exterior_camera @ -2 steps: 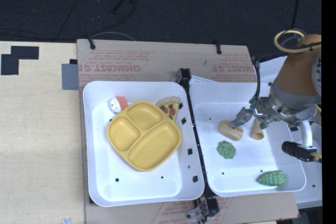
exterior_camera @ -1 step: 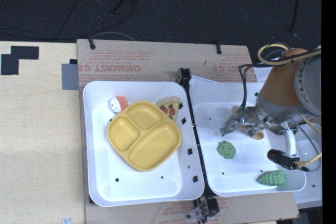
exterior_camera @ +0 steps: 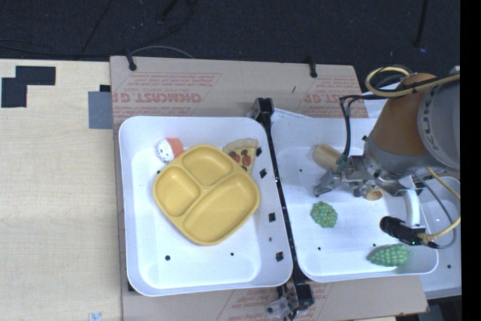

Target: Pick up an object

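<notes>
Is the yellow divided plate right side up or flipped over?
Right side up. The yellow three-compartment plastic plate lies in the left white bin with its raised dividers and hollow compartments facing the camera.

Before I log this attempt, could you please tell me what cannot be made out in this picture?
- Hand: too small and dark to judge its fingers.
- Pizza slice toy: lower part hidden behind the yellow tray.
- Small white and orange toy: too small to identify.
- Tan object: partly covered by the arm.

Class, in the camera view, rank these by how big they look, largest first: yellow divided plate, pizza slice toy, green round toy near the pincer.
1. yellow divided plate
2. pizza slice toy, partly hidden
3. green round toy, close to it in size
</notes>
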`<state>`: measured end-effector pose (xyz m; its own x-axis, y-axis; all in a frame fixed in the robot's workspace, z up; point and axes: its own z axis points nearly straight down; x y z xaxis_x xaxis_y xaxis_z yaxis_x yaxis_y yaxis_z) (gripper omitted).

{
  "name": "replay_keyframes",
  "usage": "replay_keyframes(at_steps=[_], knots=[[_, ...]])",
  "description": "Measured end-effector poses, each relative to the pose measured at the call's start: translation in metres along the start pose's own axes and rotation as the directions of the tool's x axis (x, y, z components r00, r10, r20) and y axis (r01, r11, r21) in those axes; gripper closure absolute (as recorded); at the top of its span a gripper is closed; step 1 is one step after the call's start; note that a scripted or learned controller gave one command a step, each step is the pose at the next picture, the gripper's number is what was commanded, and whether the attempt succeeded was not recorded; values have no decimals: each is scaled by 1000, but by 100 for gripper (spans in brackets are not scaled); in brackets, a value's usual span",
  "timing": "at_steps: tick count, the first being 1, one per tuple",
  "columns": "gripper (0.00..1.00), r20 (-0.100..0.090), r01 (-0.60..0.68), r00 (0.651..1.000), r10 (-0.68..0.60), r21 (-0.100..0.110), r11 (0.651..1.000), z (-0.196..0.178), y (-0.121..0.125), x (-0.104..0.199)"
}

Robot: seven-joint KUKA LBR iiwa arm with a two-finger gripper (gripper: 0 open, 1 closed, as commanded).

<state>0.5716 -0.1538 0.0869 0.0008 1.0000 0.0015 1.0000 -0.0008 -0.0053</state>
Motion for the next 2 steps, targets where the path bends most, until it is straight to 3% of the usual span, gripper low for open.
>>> replay_keyframes(at_steps=[1, 2], knots=[[100, 0, -2, 1000, 2, 0, 1000, -11, 0, -1], [100, 2, 3, 1000, -3, -8, 1000, -66, 8, 6]])
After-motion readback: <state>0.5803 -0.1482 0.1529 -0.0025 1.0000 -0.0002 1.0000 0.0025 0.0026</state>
